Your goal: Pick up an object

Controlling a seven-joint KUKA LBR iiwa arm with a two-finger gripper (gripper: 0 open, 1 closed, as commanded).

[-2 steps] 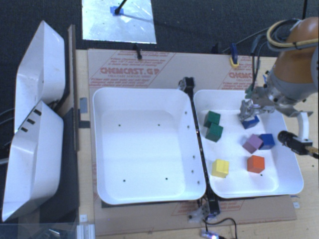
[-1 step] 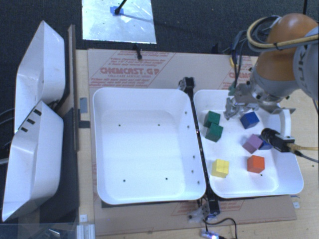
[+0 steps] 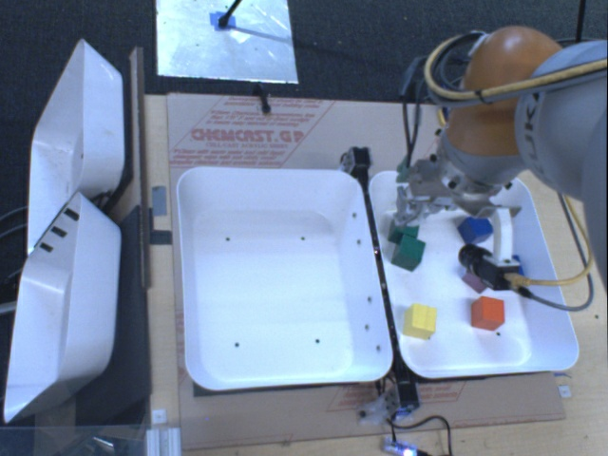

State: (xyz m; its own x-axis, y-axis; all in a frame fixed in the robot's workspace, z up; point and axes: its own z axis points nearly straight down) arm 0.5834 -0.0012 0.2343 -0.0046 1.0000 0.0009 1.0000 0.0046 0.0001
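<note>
Cardboard-covered desk (image 3: 249,133), two shallow white plastic bins side by side on it. The grey arm's tool (image 3: 410,209) hangs at the far left corner of the right bin (image 3: 562,342), close to the wall it shares with the left bin (image 3: 195,255). Honestly can't tell if it's wide or narrow. A green cube (image 3: 409,252) sits just beside it. A blue block (image 3: 474,228), small purple block (image 3: 473,280), orange cube (image 3: 487,313) and yellow cube (image 3: 420,320) lie scattered nearby, none touching.

Glossy plastic bins (image 3: 275,283) — smooth, cardboard sheet (image 3: 249,133) (matt)
</note>
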